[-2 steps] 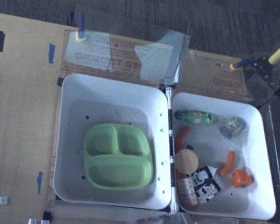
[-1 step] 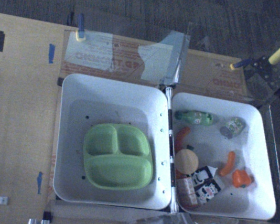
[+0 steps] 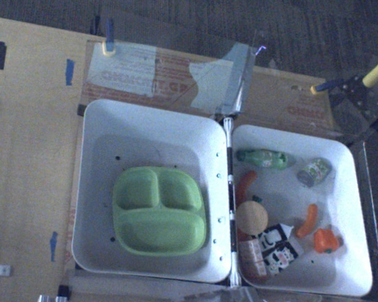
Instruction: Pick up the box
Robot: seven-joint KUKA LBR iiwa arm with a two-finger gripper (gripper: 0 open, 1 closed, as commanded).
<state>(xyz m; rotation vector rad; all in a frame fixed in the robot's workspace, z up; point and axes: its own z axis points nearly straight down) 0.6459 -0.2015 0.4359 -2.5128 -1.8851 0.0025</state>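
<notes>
Camera view: box, black-and-white print, seen at 6 o'clock of right bin, leaning on round tan ball and small packet. Tool state cannot be told.

Risk judged: neighbours crowd box, so wrong item may be gripped or box pushed aside.

Green divided plate lies in left bin. Counter is tan wood with blue tape marks; dark floor at 12 o'clock.

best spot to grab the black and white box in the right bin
Judging by its pose, grip the black and white box across its short sides, coming straight down. It lies flat and tilted, with the tan ball and reddish packet crowding its left, so its right end is freer.
</notes>
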